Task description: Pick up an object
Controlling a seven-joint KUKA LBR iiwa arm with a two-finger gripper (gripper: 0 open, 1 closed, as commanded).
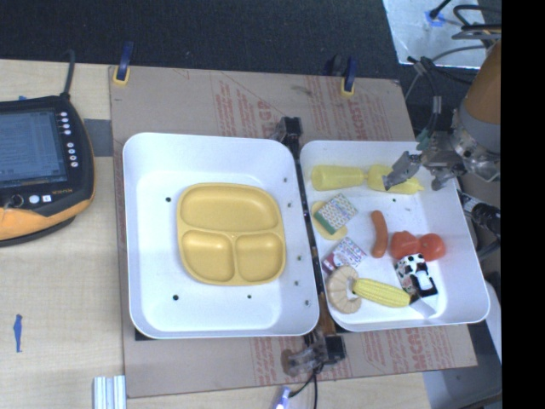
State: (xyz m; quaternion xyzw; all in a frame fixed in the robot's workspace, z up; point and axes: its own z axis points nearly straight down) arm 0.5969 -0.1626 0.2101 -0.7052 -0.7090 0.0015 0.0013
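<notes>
The right bin (456, 309) holds several toy foods. A long yellow piece (337, 177) lies at the back, with a smaller yellow piece (381, 178) beside it. A sausage (378, 233), a red tomato-like piece (417, 244), a corn cob (381, 293), a round cracker (344, 288), a black-and-white toy (416, 275) and two small printed packets (335, 213) lie nearer the front. My gripper (403, 172) hangs over the bin's back right, just right of the smaller yellow piece. Nothing shows between its fingers.
The left bin (149, 228) carries a yellow divided plate (230, 232). A teach pendant (38, 164) rests on the bench at the far left. Blue-and-yellow clamps (122, 65) hold the cardboard mat at the back. Cables hang at the far right.
</notes>
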